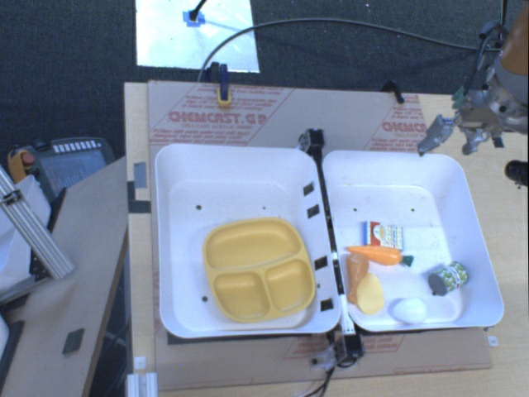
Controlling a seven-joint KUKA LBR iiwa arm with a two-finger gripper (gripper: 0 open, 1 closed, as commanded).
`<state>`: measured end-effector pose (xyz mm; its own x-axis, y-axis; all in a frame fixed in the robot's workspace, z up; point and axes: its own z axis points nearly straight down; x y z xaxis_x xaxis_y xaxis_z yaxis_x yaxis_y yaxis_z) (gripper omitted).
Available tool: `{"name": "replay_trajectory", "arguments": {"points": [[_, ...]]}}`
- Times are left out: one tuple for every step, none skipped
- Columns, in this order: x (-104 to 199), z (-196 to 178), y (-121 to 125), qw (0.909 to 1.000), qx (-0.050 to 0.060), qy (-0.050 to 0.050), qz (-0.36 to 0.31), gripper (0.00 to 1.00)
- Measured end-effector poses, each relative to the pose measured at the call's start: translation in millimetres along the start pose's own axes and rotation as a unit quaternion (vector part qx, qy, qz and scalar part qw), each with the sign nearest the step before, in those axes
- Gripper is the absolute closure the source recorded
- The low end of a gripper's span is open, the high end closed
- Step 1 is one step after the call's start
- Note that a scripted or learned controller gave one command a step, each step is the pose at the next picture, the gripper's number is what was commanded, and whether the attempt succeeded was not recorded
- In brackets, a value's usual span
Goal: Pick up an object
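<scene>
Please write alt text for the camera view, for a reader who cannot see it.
A two-finger gripper hangs open above the right shallow white bin's far rim, holding nothing. That bin holds an orange toy carrot, a white egg and small items; the left white bin holds a yellow divided tray.

Two white bins, one yellow tray, one carton, one carrot, one egg, one can

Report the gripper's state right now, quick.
Gripper: open, holding nothing, above the back right corner of the right bin.
</scene>
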<state>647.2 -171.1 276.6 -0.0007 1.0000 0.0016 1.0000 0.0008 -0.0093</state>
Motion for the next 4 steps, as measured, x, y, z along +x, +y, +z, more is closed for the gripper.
{"name": "replay_trajectory", "arguments": {"points": [[1,-7,2,1.0,-0.006,-0.001,-0.001,0.0],[11,44,0,1.0,-0.004,-0.001,-0.002,0.0],[8,106,-4,1.0,-0.003,-0.001,0.0,0.0],[14,166,-1,1.0,-0.004,-0.001,-0.002,0.0]]}}
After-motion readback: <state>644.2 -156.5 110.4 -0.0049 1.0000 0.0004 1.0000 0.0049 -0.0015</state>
